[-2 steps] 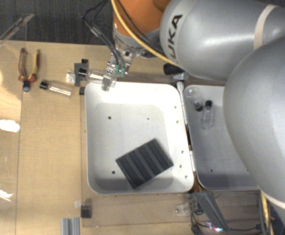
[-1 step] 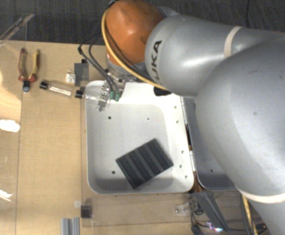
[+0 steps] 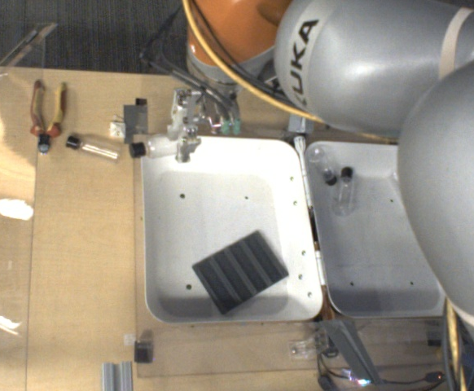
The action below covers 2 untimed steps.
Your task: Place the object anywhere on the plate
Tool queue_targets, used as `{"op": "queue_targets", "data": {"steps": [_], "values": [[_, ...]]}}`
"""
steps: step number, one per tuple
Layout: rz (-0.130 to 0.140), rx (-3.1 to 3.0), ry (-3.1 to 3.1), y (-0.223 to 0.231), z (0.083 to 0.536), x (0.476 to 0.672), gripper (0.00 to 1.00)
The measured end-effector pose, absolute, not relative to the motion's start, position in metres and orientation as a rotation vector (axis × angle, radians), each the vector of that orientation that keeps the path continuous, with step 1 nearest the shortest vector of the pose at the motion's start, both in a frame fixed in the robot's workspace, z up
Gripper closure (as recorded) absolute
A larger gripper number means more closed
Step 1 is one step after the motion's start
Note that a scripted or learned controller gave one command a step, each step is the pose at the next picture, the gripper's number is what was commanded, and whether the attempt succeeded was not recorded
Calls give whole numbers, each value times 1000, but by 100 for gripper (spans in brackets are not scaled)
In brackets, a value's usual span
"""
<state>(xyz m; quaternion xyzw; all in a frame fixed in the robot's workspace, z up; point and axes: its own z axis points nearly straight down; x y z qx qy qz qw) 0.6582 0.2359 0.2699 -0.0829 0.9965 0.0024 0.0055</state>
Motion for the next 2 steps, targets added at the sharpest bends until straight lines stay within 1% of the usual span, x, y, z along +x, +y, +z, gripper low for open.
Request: {"op": "queue_targets", "data": {"steps": [1,2], "values": [[6,-872,3009,236,251,669,100],[6,-872,3008,236,252,669,0]]}}
